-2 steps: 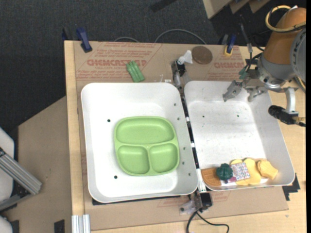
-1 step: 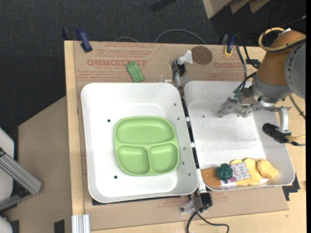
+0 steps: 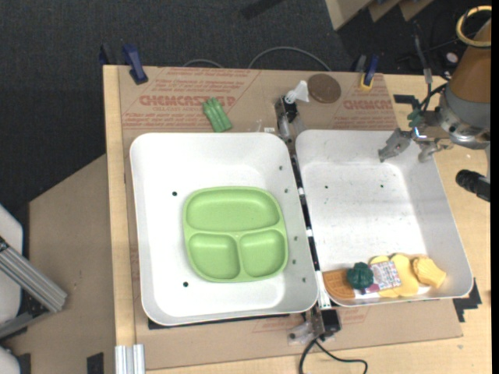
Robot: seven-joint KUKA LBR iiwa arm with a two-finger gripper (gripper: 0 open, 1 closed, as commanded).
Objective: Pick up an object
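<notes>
Well below the gripper (image 3: 407, 144), whose two fingers hang spread and hold nothing over the right bin (image 3: 437, 201), one heap of small objects (image 3: 386, 277) crowds the near edge, while one green tray (image 3: 234, 233) sits far left.

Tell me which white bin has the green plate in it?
The left bin. The green divided plate lies in its middle, while the right bin has small toys piled along its near edge instead.
</notes>
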